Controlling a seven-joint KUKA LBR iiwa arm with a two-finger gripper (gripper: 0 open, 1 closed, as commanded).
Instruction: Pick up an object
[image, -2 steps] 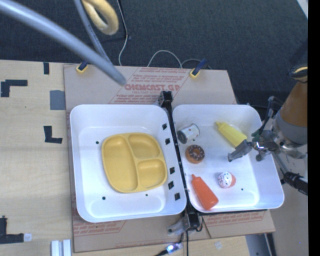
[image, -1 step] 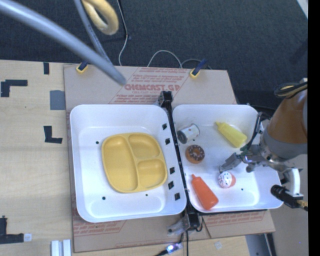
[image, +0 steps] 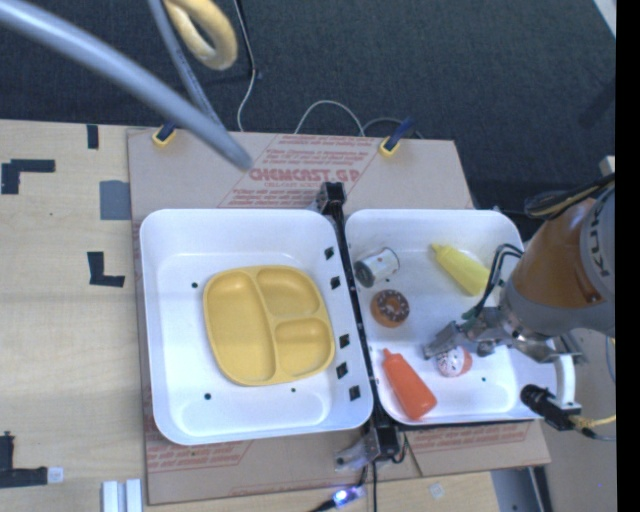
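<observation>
Now the fingers (image: 445, 350) sit low, right beside the small red-and-white ball (image: 453, 363), ready to grab; open or closed, I cannot tell; the orange carrot (image: 408, 385) lies near.

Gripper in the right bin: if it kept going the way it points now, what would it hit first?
The gripper points leftward and down into the right bin. The small red-and-white object lies right beside its tip, so probably that first; the orange object lies farther along. Depth is unclear.
</observation>
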